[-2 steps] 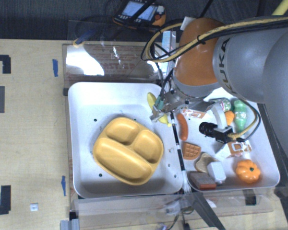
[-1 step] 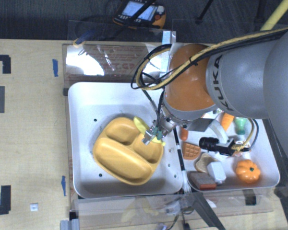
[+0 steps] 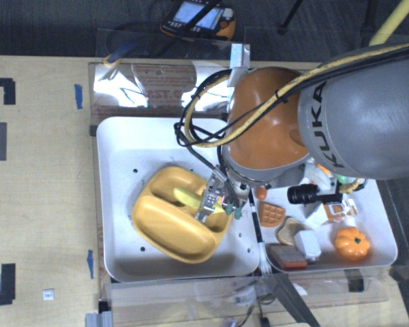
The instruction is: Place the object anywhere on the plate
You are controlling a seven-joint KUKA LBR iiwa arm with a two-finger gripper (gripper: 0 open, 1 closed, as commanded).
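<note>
Where my arm reads "KUKA", my gripper (image 3: pixel 211 203) sits over the yellow plate (image 3: pixel 174 227), closed on a yellow-green object (image 3: pixel 187 197), its long axis running upper-left to lower-right.

A single fixed camera is looking down on the counter (image 3: pixel 34 182) from above, at a slant. It is facing both white bins, the left bin (image 3: pixel 123 148) sitting near the middle of the frame and the right bin (image 3: pixel 382 240) running toward the right edge. The arm (image 3: pixel 354 121) is reaching in from the right, close under the lens and looming large over the bins.
</note>
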